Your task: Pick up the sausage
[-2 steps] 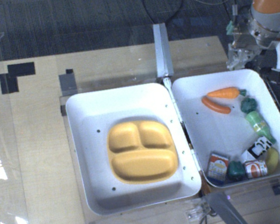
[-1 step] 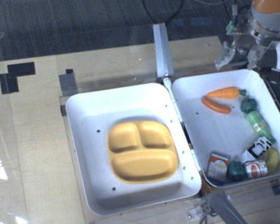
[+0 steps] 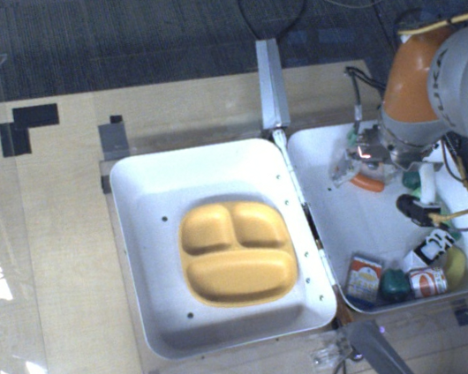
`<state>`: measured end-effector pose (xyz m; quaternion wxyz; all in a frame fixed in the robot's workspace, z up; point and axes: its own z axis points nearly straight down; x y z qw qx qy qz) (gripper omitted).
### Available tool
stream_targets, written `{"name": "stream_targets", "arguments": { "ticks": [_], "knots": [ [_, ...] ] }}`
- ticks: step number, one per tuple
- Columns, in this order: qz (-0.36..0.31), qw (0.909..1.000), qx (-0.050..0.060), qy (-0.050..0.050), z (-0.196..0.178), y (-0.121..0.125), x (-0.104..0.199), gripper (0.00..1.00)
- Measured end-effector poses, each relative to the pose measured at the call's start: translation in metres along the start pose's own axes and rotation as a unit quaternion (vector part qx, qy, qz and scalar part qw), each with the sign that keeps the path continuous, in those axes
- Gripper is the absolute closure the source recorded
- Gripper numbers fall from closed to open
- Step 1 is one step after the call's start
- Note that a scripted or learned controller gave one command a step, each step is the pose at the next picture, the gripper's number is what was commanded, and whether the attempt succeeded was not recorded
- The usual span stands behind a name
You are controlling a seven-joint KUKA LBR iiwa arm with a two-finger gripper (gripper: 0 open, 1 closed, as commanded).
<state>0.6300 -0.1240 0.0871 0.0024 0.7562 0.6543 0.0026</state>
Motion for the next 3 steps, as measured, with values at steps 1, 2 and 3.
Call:
{"name": "stream_targets", "arguments": {
  "ticks": [1,2,3],
  "knots": [
    [0.0,1.0,-0.004,0.001,-0.013,0.002,0.002,1.0],
    [0.015,0.9997,0.014,0.009,-0.008,0.044,-0.023,1.0],
    [-0.121,0.9927,-0.001,-0.001,-0.112,0.044,-0.014,1.0]
  ]
}}
